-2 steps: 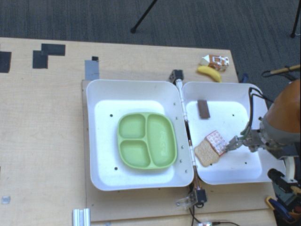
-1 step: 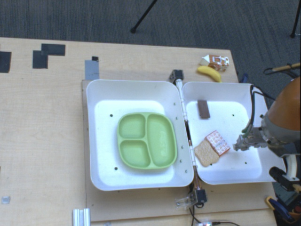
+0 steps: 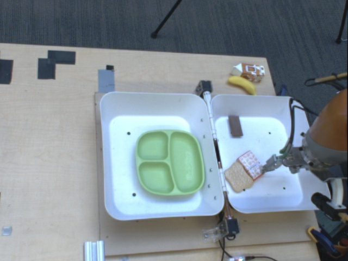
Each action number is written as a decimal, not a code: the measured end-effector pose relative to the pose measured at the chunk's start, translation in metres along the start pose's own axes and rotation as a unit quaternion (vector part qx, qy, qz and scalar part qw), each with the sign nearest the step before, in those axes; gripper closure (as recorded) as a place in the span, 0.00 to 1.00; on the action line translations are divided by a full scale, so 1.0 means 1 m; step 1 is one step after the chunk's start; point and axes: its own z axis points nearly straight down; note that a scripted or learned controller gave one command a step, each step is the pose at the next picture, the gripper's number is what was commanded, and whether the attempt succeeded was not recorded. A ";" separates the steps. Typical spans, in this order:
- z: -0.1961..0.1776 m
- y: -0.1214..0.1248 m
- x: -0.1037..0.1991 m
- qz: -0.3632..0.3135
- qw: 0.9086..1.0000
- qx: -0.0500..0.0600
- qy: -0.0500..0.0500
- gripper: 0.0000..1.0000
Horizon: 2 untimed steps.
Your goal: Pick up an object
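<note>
Camera view: gripper (image 3: 270,163), finger gap unreadable, sits at 3 o'clock of cracker (image 3: 238,176). Risk: flat cracker slides off instead of lifting.

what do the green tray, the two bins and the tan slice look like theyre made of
Tray: likely moulded plastic, matte pale green, with smooth rounded compartments. Bins: probably thin glossy white plastic, with soft rounded rims and glare on the floor. Slice: looks like a toy bread slice, tan and speckled; foam or plastic, hard to tell.
</note>
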 end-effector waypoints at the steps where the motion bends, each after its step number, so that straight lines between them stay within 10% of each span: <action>1: -0.011 0.002 0.000 -0.001 1.000 -0.002 0.000 1.00; 2: -0.011 0.002 0.000 -0.001 1.000 -0.002 0.000 0.00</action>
